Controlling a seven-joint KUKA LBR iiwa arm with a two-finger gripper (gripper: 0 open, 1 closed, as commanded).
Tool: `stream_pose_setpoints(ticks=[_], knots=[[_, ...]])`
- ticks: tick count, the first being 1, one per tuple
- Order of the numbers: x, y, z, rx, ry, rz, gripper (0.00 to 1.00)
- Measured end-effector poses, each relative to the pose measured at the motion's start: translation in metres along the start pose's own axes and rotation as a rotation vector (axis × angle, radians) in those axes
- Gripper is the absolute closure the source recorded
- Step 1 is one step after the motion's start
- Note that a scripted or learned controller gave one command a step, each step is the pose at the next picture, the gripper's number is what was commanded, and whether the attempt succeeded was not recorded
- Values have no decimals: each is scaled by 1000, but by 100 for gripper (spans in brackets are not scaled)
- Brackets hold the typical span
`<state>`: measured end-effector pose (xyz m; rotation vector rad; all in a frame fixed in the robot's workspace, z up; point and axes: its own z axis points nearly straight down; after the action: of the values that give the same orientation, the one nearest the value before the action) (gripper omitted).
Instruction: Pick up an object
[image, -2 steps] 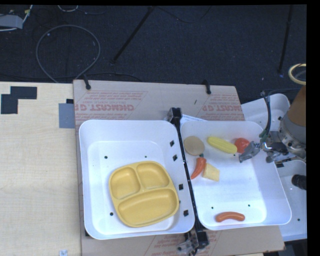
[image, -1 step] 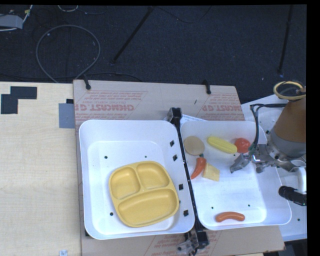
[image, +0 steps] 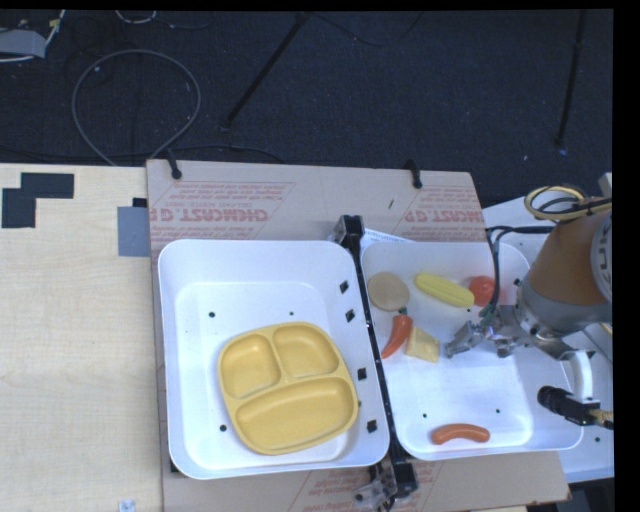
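1. The end effector (image: 468, 340) hangs low in the right bin (image: 500, 420); its grip state cannot be told.
2. Cheese wedge (image: 424, 346) lies just beside it; sausage (image: 460, 434) lies near the front wall.

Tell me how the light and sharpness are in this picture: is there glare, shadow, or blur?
Camera view: lighting is bright and even; the white bins look nearly washed out, with soft shadows along their walls. The yellow tray and orange sausage are fairly sharp. The gripper is small and slightly soft, and the dark floor at the top is dim.
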<state>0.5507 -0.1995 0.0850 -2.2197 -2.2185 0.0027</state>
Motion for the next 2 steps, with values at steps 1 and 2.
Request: stream_pose_setpoints(ticks=[1, 2], knots=[[-1, 0, -13, -1, 0, 2, 100], [-11, 5, -65, -5, -2, 3, 100]])
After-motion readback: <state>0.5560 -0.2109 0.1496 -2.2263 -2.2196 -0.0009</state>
